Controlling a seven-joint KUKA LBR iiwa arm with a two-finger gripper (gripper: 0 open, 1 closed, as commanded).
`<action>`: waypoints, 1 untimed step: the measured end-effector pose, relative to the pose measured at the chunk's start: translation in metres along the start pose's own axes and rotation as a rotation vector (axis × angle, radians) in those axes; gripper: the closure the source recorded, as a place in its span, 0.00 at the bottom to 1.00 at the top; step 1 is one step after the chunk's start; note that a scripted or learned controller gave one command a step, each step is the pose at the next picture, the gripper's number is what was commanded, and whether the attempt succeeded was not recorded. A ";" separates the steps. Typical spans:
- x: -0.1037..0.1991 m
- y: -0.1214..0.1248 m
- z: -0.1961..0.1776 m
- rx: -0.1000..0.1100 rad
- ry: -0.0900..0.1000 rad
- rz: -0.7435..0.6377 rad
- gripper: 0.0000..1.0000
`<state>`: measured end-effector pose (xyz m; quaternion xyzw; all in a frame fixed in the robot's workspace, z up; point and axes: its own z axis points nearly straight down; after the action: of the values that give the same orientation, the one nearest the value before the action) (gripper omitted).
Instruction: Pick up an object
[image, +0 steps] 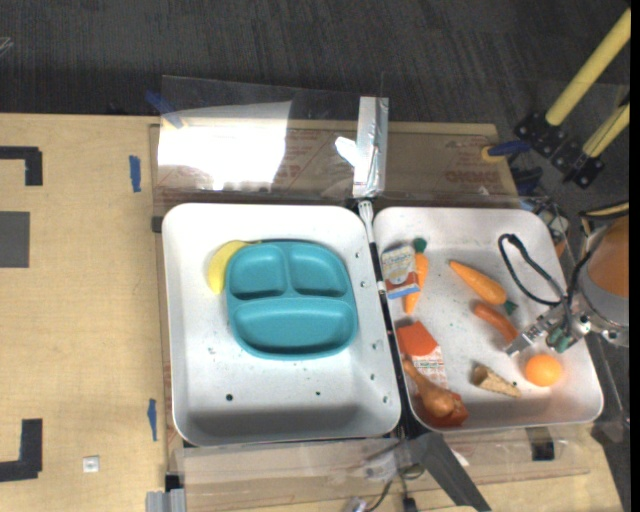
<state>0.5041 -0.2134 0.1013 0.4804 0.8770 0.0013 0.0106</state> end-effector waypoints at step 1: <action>0.000 0.000 0.001 0.001 0.001 0.000 0.00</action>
<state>0.5036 -0.2132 0.1005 0.4805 0.8770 0.0011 0.0098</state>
